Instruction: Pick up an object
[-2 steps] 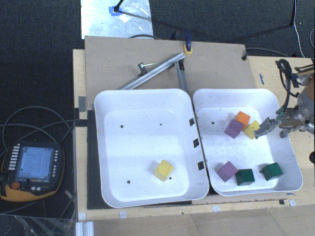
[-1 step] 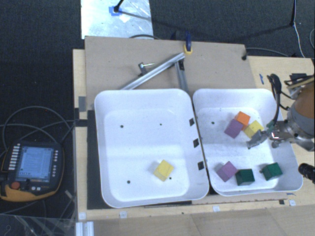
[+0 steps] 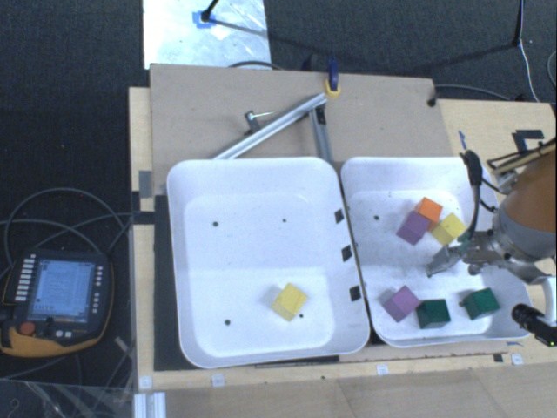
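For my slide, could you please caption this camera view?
KUKA arm's gripper poised in the right white bin among six coloured blocks; one yellow block in the left bin.

A dark carpet [image 3: 70, 77] covers the floor around a pale wooden bench [image 3: 383, 103]. A shiny metal sheet [image 3: 204, 20] lies on the floor beyond the bench. At the left a pendant [image 3: 57, 301] with a lit screen rests on the carpet, cables [image 3: 61, 212] looping around it
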Motion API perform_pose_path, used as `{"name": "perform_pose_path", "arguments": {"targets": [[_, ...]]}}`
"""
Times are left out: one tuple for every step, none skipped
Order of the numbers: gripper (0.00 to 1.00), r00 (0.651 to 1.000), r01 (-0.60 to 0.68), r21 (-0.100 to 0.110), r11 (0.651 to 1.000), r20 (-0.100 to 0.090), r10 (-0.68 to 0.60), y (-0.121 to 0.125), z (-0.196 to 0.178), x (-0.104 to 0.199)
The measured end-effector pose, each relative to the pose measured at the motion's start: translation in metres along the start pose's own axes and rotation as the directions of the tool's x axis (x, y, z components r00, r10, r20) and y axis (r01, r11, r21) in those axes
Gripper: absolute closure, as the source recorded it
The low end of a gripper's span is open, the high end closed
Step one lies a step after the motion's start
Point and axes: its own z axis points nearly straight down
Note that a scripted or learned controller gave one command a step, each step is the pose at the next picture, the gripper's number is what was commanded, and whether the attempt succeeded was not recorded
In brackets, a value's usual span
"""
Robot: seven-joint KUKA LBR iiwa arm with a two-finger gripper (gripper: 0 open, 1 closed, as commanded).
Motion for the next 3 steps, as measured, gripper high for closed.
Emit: {"name": "perform_pose_path", "arguments": {"targets": [[1.00, 1.000, 0.002, -0.007, 1.000, 0.003, -0.002, 0.002, -0.014, -0.001], [1.00, 1.000, 0.002, -0.010, 1.000, 0.003, -0.002, 0.000, -0.058, -0.002], [1.00, 1.000, 0.002, -0.009, 1.000, 0.003, -0.002, 0.002, -0.088, -0.002]]}}
